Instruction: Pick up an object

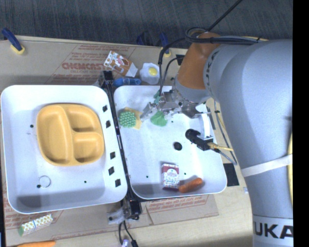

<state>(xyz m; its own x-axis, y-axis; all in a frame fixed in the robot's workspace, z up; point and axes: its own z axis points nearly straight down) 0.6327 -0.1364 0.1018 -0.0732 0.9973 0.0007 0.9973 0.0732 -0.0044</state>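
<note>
My gripper (161, 108) hangs over the far part of the right bin (144, 189), its grey wrist and orange band reaching in from the right. A small green object (158, 119) lies right under its tip, touching or nearly touching it. To the left lies a green round brush on a yellow base (129, 118). A red and white box (170, 175) and an orange carrot-like piece (191, 185) lie near the front wall. A small black disc (177, 146) sits mid-bin.
The left bin (15, 153) holds a yellow divided plate (69, 134). Beyond the bins lie a snack packet (116, 62), a blue item (127, 81) and a yellow-white item (151, 72). A patterned packet (36, 224) lies at the front left.
</note>
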